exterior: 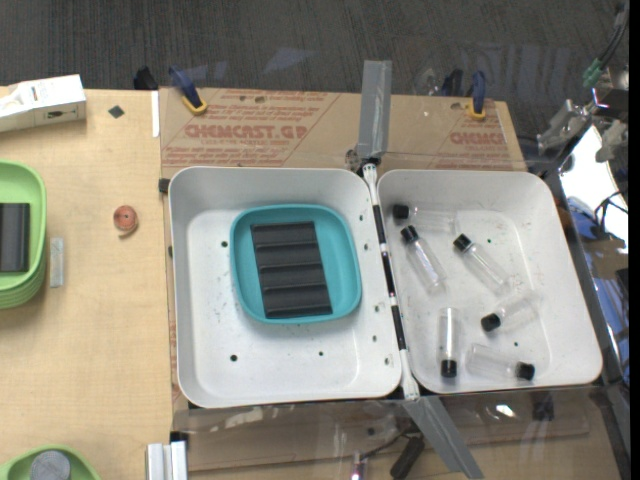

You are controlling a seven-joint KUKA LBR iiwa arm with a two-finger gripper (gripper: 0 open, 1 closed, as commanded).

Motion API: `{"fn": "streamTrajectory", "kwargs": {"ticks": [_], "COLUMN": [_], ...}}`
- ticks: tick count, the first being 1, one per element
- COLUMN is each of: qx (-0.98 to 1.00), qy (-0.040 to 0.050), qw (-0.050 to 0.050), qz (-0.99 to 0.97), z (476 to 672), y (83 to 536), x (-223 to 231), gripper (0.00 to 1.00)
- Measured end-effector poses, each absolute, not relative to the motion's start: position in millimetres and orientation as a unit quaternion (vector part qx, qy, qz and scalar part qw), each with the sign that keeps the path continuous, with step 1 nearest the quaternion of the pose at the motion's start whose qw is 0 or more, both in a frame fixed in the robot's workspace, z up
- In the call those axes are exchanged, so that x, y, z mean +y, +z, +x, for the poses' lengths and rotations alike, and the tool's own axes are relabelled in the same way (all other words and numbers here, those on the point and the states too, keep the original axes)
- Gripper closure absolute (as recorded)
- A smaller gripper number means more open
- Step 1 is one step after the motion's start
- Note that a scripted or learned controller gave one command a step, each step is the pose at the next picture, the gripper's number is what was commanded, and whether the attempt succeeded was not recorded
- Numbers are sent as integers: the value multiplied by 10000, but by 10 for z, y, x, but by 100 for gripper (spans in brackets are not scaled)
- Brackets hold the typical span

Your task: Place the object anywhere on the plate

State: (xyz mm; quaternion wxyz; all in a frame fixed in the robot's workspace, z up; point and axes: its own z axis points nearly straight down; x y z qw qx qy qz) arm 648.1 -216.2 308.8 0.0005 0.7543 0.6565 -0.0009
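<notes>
Teal plate [296,265] sat centred in left bin [200,353], black ridged block on it; target ready. Right of plate, across divider, right bin [570,268] held 6 clear black-capped vials [423,257], scattered loose, awaiting pick. Gripper state: cannot tell.

Even bright light, soft shadows, sharp

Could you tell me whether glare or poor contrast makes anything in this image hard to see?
In the camera view, the clear tubes nearly vanish against the white right bin, only their black caps standing out; bright glare washes out the far right edge; the teal plate is evenly lit and sharp.
</notes>
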Motion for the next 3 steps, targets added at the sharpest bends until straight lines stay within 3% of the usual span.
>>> {"fn": "streamTrajectory", "kwargs": {"ticks": [1,3], "qx": [6471,6005], "qy": [-10,-14], "qw": [3,-3], "qz": [7624,7996], "z": [6595,6599], "y": [4177,4402], "x": [-2159,-2157], "gripper": [0,0]}}
